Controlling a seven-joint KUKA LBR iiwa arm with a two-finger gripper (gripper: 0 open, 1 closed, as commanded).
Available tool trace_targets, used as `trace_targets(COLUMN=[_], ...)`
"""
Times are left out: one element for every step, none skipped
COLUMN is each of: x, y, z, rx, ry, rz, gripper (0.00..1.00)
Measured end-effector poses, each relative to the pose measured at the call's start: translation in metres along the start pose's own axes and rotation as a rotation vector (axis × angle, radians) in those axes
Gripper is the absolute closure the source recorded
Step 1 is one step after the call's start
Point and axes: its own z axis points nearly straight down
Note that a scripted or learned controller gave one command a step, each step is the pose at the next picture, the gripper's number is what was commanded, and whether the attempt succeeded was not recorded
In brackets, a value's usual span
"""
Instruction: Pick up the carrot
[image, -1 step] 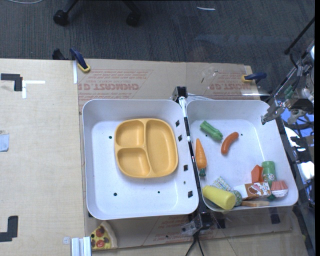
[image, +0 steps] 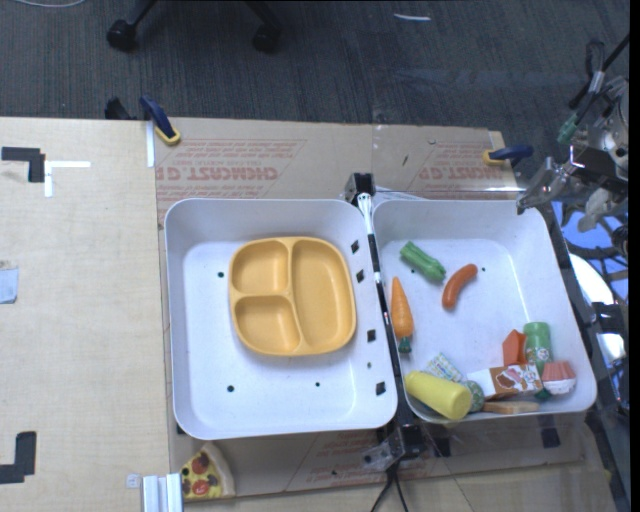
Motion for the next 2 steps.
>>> trace_targets(x=[0.006, 0.014], y=[0.009, 0.014], z=[-0.059, -0.112], rx=[0.004, 0.005], ry=[-0.002, -0.002], rz=[0.548, 0.786], gripper=[0.00, 0.00])
